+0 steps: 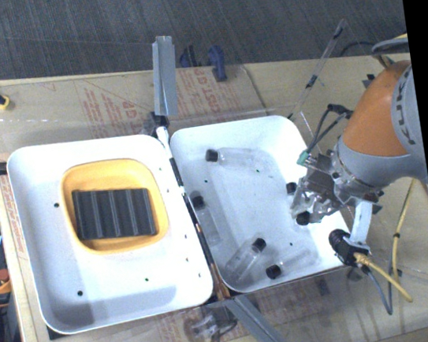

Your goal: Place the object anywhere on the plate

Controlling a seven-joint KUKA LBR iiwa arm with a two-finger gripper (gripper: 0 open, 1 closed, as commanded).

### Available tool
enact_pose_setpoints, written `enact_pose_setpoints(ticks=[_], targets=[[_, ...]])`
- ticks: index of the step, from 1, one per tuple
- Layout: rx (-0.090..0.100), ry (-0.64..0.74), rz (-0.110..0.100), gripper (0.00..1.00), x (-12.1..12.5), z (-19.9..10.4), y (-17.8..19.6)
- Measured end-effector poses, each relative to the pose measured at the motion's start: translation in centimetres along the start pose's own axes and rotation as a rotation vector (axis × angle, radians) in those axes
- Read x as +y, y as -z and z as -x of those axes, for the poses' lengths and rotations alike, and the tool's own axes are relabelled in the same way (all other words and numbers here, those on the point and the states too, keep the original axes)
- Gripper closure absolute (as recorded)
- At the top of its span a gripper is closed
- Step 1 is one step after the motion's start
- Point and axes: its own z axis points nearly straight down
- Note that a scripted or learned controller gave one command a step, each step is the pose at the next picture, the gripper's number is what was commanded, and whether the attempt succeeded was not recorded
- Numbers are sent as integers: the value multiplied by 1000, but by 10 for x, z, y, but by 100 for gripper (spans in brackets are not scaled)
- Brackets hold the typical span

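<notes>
— Dark carpet all round, and a pale wooden bench (pixel 92 105) bearing two shallow white bins. Where's the plate?

— Left white bin (pixel 40 232): a yellow rounded plate (pixel 107 173) with a dark ribbed insert. The clear plastic bottles with black caps, one at six o'clock (pixel 246 255), lie in the right white bin (pixel 260 131).

— And the grey arm's two-finger gripper (pixel 305 207)?

— At three o'clock of that bin, by its rim. Whether it's clenched or released, I cannot tell. I'd guess slick, see-through bottles could roll away, or it clips the rim.
</notes>
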Motion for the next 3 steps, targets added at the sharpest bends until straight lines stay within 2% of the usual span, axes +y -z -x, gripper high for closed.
enact_pose_setpoints(ticks=[1,2,3], targets=[[0,208,1,100,-11,-76,35],[-2,252,-2,100,-44,-164,10],[-2,521,2,100,-32,-214,-9]])
